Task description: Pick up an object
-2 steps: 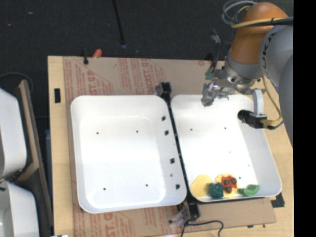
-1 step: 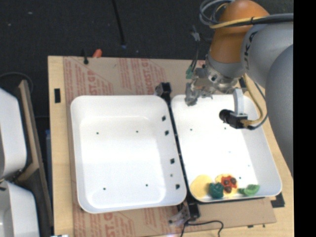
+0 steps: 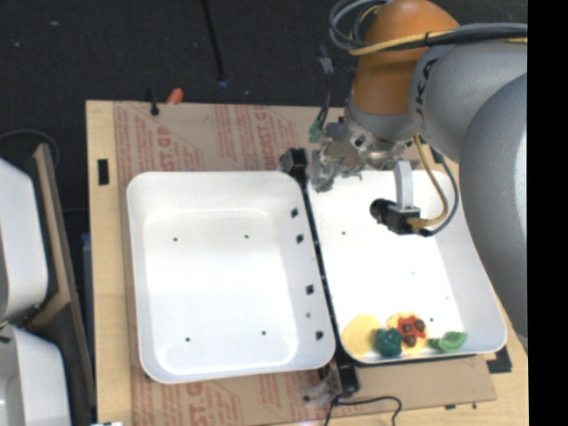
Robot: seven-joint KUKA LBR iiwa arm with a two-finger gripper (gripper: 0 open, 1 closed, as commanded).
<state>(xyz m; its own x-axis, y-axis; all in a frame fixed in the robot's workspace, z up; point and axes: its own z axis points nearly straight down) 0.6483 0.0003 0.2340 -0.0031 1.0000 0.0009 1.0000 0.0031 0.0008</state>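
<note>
Several small objects lie along the near edge of the right bin (image 3: 461,264): a pale yellow disc (image 3: 358,331), a teal lump (image 3: 388,343), a red and orange piece (image 3: 409,327) and a green piece (image 3: 451,340). My gripper (image 3: 327,169) hangs over the far left corner of the right bin, close to the divide between the bins, well away from those objects. I see nothing in it.
The left bin (image 3: 142,238) sits beside the right one on a cardboard sheet (image 3: 222,136). The grey arm with its orange band (image 3: 395,43) and cables (image 3: 417,211) covers the far right of the scene. White containers (image 3: 18,238) stand at the left edge.
</note>
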